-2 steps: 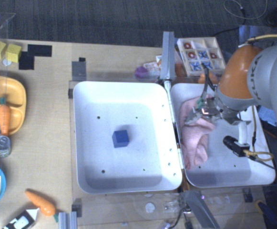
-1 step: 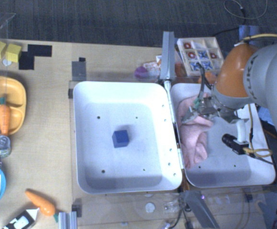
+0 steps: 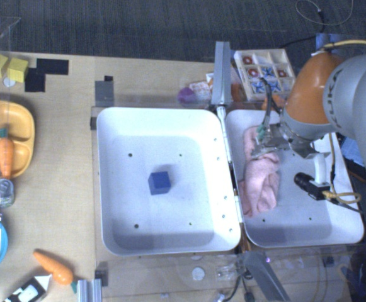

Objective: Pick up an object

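The pale wooden bench [image 3: 63, 168] fills the frame below a dark carpeted strip along the top. Two shallow white bins sit on it side by side: the left bin [image 3: 164, 121] at centre, the right bin [image 3: 308, 231] beside it at right. At far left lie a yellow tray [image 3: 16, 121], yellow blocks [image 3: 6, 68] and black blocks [image 3: 44, 71] in the upper left, and an orange carrot [image 3: 55, 266] at lower left. A patterned box [image 3: 264, 71] rests above the right bin.
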